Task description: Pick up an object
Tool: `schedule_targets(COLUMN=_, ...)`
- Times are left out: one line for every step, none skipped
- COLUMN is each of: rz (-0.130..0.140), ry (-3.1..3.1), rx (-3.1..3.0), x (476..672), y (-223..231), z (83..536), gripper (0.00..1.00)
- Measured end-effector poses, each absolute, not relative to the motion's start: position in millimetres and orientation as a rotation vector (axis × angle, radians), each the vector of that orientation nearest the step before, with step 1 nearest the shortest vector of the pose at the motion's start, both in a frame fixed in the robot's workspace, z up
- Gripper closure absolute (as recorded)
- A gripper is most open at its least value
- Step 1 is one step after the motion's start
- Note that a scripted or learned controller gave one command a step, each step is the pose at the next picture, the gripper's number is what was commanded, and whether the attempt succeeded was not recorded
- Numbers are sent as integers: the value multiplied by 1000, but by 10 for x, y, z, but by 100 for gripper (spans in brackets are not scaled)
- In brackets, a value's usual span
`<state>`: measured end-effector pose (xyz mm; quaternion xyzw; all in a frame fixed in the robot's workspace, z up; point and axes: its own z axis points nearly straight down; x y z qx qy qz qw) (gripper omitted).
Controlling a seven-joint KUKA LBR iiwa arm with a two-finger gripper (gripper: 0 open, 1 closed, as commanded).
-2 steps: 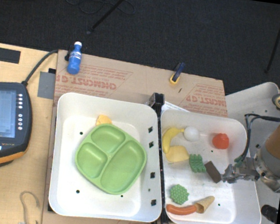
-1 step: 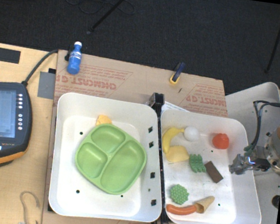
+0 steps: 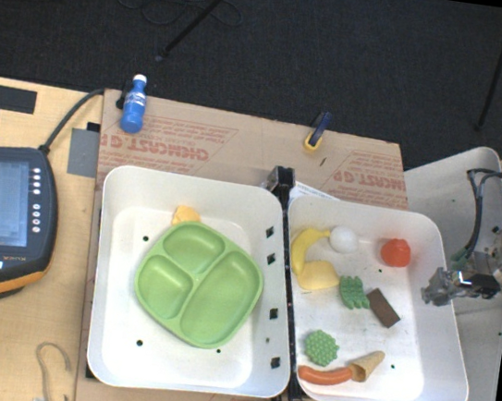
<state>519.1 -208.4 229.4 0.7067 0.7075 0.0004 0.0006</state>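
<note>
I saw the gripper (image 3: 440,290) at the right bin's (image 3: 433,233) right rim, above the edge; whether it was clenched or released I could not tell. Nothing showed in its grasp. Left of it lay a brown block (image 3: 383,309), a red ball (image 3: 396,252), green pieces and a banana (image 3: 306,244).
</note>
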Motion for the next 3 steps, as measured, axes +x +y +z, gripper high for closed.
schedule_targets(rz=1, ry=2229, rx=2220, x=5119, y=-1552, z=2384, gripper=100)
schedule_targets(rz=0, ry=2230, rx=2219, x=5137, y=-1050, z=2430, gripper=100)
schedule_targets(rz=-3, ry=2229, rx=2221, x=5061, y=-628, z=2379, gripper=100)
